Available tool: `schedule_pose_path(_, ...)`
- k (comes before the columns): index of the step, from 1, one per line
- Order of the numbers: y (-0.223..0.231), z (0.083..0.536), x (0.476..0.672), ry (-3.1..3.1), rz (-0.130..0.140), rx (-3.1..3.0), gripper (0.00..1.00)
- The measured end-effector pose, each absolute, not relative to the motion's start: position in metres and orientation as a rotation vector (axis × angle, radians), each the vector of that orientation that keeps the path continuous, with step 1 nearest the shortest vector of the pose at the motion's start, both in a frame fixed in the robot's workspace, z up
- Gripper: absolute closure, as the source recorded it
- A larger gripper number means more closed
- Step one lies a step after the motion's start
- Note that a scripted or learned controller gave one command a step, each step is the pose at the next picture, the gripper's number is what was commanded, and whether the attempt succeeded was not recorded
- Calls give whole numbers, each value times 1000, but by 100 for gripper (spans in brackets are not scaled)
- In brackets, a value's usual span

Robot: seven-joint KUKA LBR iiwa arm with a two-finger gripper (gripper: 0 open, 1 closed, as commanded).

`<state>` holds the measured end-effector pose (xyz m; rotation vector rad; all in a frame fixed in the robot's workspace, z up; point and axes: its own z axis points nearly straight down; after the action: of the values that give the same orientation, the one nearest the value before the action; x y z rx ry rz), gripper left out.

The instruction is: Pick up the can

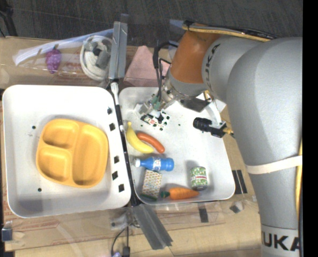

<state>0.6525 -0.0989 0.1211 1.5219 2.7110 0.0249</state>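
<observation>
— Camera view from above: where is the can point(199, 178)?
— Upright in the right bin point(223, 154), near its front right corner, just beside the carrot point(183, 194) lying along the front wall.
— And the arm point(255, 90)?
— It reaches in from the right, orange band low over the bin's far left part. Its gripper point(154, 111) sits there, well apart from the can. Whether the jaws are open or closed, I cannot tell; nothing is seen in them.
— What else lies in that bin?
— A banana point(133, 138) touching a red sausage point(150, 142), a blue bottle point(156, 164) below them, and a small packet point(152, 183) by the carrot.
— The left bin point(19, 106)?
— It holds a yellow divided tray point(73, 152). Both bins rest on the tabletop point(8, 63).
</observation>
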Motion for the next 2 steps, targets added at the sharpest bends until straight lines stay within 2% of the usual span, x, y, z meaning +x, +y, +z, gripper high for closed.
schedule_pose_path(1,-15,193,657,2755,1,1512,100)
schedule_pose_path(2,-6,192,657,3019,-2,878,100)
